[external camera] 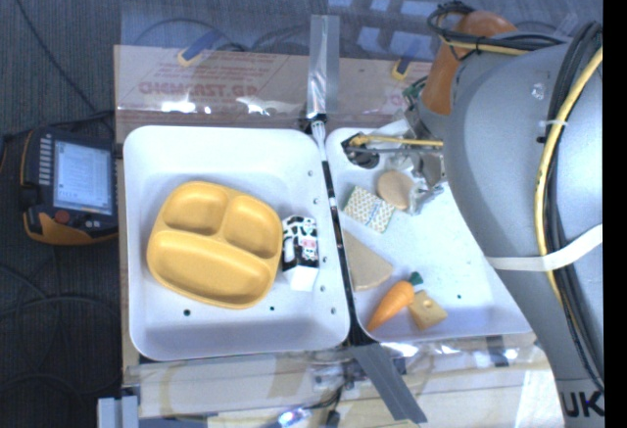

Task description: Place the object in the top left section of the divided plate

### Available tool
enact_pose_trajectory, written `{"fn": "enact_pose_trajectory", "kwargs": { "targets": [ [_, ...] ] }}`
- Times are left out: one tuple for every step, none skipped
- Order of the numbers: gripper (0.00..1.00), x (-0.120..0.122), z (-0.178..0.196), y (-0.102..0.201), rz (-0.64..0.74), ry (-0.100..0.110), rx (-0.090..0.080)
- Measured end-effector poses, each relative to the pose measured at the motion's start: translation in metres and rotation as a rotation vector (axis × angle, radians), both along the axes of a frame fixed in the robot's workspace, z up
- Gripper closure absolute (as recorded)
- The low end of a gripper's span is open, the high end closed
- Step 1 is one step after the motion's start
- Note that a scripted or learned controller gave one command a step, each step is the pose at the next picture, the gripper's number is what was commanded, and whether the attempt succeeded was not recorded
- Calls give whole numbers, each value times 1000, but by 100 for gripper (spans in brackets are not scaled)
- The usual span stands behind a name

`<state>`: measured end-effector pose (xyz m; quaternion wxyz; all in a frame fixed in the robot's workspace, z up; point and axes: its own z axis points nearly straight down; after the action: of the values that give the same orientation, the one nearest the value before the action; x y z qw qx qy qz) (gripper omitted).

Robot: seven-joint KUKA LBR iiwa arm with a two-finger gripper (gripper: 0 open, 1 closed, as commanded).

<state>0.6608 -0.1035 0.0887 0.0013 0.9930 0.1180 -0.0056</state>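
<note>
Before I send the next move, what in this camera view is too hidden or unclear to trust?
- End effector: the grey arm covers most of it; finger state unreadable.
- Round tan piece: partly behind the end effector, so contact or grasp cannot be judged.
- Right bin: its right side lies under the arm.
- Small black-and-white carton beside the yellow divided plate: print too small to read.

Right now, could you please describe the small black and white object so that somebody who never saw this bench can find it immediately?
Look at the left bin, the one that holds the yellow divided plate. The black and white carton lies just beside the plate's right edge, close to the wall between the two bins. It is the only thing there with cow-like black patches on white.
</note>
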Motion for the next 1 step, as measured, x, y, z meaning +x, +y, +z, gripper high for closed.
{"fn": "enact_pose_trajectory", "kwargs": {
  "targets": [
    [100, -9, -1, -56, -22, -12, -1]
  ]
}}
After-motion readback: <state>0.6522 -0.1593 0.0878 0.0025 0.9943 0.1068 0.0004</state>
